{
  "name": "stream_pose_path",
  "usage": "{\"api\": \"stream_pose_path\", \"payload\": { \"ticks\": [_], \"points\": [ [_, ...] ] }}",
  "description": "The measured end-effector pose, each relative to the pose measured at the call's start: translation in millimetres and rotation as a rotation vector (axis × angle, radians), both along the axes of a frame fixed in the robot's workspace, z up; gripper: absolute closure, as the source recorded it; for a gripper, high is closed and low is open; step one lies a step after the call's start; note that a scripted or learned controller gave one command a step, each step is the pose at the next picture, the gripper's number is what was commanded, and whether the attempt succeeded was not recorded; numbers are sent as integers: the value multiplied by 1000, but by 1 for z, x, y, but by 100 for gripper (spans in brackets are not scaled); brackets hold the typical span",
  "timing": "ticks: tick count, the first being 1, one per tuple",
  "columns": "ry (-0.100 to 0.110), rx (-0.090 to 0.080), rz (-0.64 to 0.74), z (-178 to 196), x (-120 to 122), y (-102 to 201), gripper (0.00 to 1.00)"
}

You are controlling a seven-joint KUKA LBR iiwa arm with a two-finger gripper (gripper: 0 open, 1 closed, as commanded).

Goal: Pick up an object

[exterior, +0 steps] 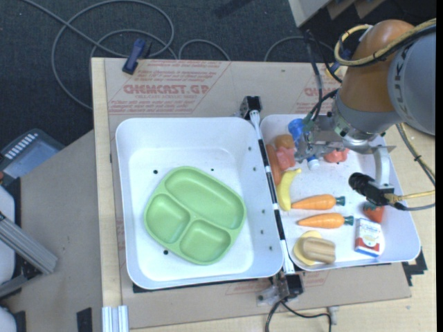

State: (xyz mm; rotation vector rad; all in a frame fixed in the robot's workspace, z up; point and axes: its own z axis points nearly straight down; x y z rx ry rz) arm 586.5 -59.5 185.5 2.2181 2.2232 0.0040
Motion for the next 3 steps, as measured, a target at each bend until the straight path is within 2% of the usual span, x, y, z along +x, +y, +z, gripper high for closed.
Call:
{"api": "stream_pose_path", "payload": {
  "ticks": [1, 2, 3],
  "points": [
    [2, -1, -2, -1, -1, -1, 0],
    [4, -2, -4, -101, -12, -41, 0],
    [3, -1, -3, -101, -53, -36, 0]
  ]
}}
